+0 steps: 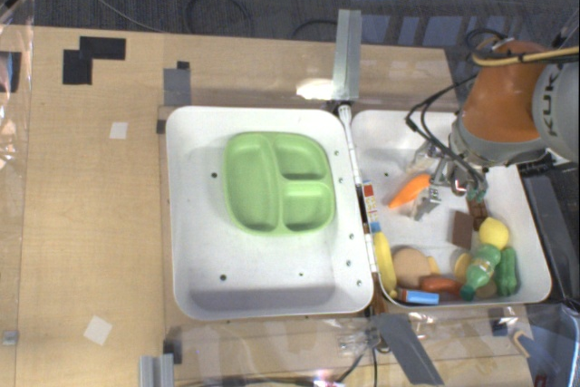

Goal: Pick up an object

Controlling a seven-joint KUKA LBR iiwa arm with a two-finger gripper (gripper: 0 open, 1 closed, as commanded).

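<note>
Two fingers of our gripper [433, 191] stand beside the orange carrot [410, 189] in the right bin [381, 133]; whether they clasp it we cannot tell, as the view blurs there. We judge the grasp step in hand. Next we need a firm closing, then a straight lift.
</note>
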